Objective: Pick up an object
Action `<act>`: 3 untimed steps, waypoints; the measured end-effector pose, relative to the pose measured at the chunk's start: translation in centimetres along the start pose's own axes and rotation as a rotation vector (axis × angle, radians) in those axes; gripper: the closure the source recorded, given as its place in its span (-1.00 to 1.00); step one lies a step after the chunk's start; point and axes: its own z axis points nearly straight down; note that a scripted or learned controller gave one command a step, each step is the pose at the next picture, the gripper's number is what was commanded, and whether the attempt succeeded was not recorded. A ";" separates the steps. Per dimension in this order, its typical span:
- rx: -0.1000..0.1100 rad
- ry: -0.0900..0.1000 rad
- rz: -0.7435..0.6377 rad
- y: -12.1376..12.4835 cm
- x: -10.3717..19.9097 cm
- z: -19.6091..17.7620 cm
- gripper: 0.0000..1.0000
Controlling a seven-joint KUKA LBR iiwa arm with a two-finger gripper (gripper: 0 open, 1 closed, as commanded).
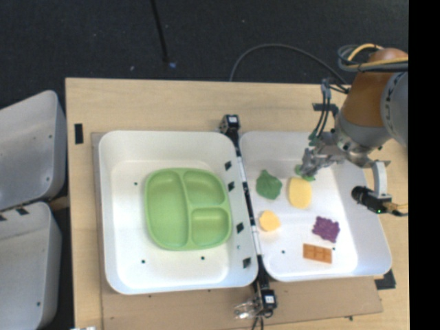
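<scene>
Seemingly the claw hung low in the right bin, just above the upper edge of the yellow lemon-shaped toy, whose long axis ran up the view; whether it was apart or together, I cannot tell

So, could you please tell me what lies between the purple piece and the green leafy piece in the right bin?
In the camera view, the yellow lemon-like piece lies between the purple piece and the green leafy piece.
</scene>
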 end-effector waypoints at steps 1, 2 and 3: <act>-0.006 -0.001 -0.010 0.2 0.1 -6.4 1.00; -0.001 0.000 -0.008 0.3 -0.1 -7.8 1.00; -0.001 0.001 -0.012 0.8 4.6 -8.6 1.00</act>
